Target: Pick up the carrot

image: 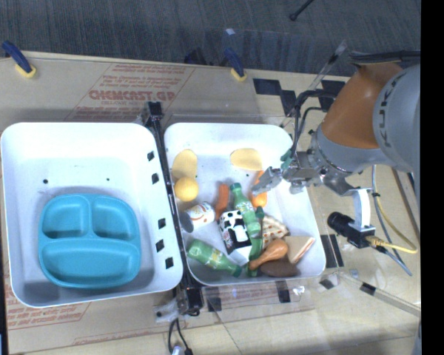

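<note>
The carrot (222, 194) is a short orange stick lying in the middle of the right bin (207, 133), just left of a green bottle (244, 207). My gripper (269, 179) reaches in from the right and hangs low over the bin's right side, right of and slightly above the carrot. Directly under its tip sits a small orange piece (260, 197), touching or nearly touching it. Nothing visibly links the gripper to the carrot.
The right bin also holds two yellow fruits (184, 163), a yellow slice (245, 157), a white ball (200, 214), a black-and-white carton (235, 231), a second green bottle (211, 257) and brown food pieces (270, 254). The left bin (74, 143) holds a blue divided tray (89, 239).
</note>
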`<state>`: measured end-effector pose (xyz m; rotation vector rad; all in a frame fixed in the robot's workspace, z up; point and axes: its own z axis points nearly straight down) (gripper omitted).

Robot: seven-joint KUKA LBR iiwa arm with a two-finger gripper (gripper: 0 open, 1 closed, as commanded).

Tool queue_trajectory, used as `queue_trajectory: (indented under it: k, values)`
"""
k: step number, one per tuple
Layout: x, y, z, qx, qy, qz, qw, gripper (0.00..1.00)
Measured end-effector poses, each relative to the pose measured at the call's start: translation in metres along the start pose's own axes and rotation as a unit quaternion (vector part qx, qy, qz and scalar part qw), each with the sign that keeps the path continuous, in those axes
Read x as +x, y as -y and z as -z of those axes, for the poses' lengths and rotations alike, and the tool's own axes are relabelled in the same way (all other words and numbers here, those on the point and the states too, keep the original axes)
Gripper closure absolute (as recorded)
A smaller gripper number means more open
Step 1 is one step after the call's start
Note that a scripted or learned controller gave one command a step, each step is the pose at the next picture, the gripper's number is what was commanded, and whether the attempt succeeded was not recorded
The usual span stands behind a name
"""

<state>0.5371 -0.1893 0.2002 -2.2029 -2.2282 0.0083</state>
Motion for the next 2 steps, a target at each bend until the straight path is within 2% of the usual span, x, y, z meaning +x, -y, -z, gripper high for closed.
queue_trajectory:
  k: [1,2]
  values:
    - [-0.020,-0.059,-0.109,-0.001,0.001,-0.102,0.9948,0.00]
    - [-0.018,-0.059,-0.099,0.001,0.000,-0.098,0.9952,1.00]
